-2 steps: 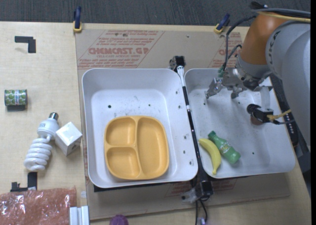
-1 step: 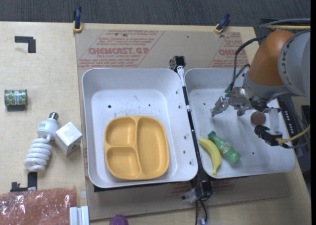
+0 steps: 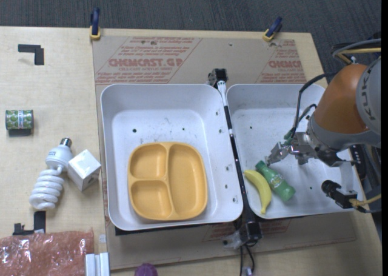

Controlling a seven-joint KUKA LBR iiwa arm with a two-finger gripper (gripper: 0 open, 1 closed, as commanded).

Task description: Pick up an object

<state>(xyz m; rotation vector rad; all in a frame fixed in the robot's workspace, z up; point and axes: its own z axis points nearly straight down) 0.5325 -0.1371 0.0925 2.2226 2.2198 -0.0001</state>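
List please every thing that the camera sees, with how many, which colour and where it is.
white bins: two, side by side on the bench
divided plate: one, yellow, in the left bin
banana: one, yellow, right bin, near front edge
bottle: one, green, right bin, beside the banana
light bulb: one, white spiral, bench left of the bins
small box: one, white, next to the bulb
can: one, green, far left
clamps: two, blue, back board edge
arm: one, grey and orange, from right
gripper: one, above the bottle
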